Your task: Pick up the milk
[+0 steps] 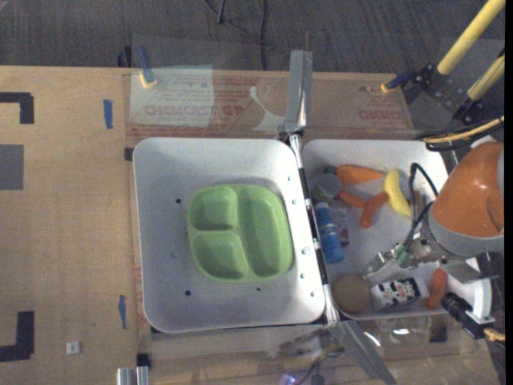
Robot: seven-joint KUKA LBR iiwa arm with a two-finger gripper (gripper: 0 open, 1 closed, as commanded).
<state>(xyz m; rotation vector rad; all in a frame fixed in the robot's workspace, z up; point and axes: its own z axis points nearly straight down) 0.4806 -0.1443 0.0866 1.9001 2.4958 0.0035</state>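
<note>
The left bin (152,215) holds a green divided plate (239,233), three compartments, sitting about in its middle. Crossing the rim into the right bin (321,155), a blue bottle (329,233) lies along the left wall, with a round brown thing (351,293) at the near left corner. Farther back are two orange carrots (361,173), one lying across, one angled toward me, and a yellow banana (396,192) beside them.

The milk (398,290) is a small white carton with black markings, lying flat near the bin's near edge, just right of the brown thing. The print is too small to read. The gripper (401,257) hangs just above and beyond it, metal parts and cables crowding together so I can't tell how the fingers stand. Another small orange piece (438,287) lies right of the carton, partly covered by the arm's orange band (474,192).
</note>
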